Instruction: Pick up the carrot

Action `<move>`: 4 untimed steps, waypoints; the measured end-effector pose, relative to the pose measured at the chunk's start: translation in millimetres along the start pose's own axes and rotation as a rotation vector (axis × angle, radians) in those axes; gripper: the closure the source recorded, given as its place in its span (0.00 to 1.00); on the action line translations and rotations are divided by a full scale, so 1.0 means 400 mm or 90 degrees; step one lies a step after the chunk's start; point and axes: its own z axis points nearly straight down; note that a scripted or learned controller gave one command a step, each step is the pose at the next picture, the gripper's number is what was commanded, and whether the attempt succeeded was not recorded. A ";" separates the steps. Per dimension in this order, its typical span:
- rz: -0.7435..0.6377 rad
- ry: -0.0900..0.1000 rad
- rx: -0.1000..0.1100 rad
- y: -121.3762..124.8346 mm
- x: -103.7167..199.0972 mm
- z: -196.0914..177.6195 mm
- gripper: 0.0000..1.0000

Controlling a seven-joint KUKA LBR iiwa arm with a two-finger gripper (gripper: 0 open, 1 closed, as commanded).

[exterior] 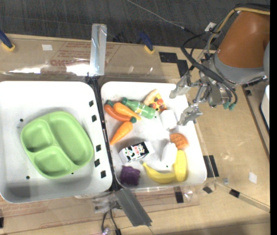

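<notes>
the gripper hangs over the upper right edge of the right bin, its two fingers spread apart with nothing between them. just below it lie a white block and an orange fruit. the carrot lies well to the gripper's left, near the bin's left wall, pointing down-left, beside a second carrot and a green bottle. the left bin holds a green divided plate.

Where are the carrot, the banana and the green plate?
carrot [121, 131], camera view, middle of its orange body.
banana [180, 166], camera view, on the yellow curve.
green plate [56, 143], camera view, ridge between its compartments.
</notes>
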 end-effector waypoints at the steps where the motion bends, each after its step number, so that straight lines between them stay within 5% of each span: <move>1: 0.080 0.006 -0.003 -0.045 0.141 0.388 0.00; 2: 0.005 -0.004 0.001 -0.049 0.038 0.465 0.00; 3: -0.110 -0.001 -0.001 -0.044 0.100 0.468 0.00; 4: -0.116 -0.003 -0.001 -0.038 0.094 0.441 1.00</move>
